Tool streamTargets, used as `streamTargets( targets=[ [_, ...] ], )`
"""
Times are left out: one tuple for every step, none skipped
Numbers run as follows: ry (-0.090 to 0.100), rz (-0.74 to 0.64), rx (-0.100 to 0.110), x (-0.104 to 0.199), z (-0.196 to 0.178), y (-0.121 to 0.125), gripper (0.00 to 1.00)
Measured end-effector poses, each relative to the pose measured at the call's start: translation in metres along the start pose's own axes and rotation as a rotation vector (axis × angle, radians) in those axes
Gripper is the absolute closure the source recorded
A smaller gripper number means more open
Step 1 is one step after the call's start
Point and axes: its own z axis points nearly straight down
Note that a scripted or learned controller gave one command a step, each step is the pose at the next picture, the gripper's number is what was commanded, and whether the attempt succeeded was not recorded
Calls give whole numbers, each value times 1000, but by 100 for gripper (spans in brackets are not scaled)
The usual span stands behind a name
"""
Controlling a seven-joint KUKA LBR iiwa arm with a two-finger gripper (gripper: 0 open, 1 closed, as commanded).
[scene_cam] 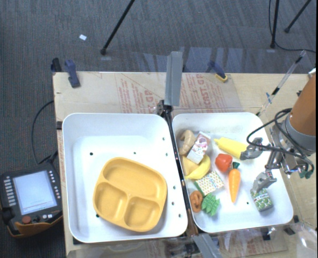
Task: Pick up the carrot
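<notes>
Gripper (258,168) is sitting over the right bin (239,120), fingers spread wide and nothing between them: one finger (250,152) is pointing up-left, the other (263,181) is reaching down, with a clear gap separating them. It is hanging just right of the carrot (234,183), not touching it as far as I can tell. Using the carrot as the reference: it is lying in the right bin, orange body pointing toward the near edge, green top at the far end. A red tomato (223,162) is sitting right against its leafy end on the far-left side. A yellow piece (230,146) is lying beyond the tomato, further from the carrot. A patterned box (210,182) is resting just left of the carrot, with a green item (210,203) and a small orange ring-shaped item (196,199) near-left of it. A banana (197,168) is lying left of the patterned box, a carton (199,147) and a tan item (186,140) sitting beyond it. A small green-printed packet (262,200) is sitting right of the carrot's tip, right under the lower finger; contact unclear. Well left of the carrot, the left bin (83,128) is holding a yellow divided tray (130,193). The arm (304,117) is coming in from the right of the carrot, orange band showing.
</notes>
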Motion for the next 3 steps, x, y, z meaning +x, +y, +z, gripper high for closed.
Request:
streamTargets(
  targets=[
    [2, 164, -1, -16, 133, -20, 0],
    [4, 156, -3, -18, 125, -16, 100],
    [4, 154, -3, -18, 125, -15, 0]
  ],
)
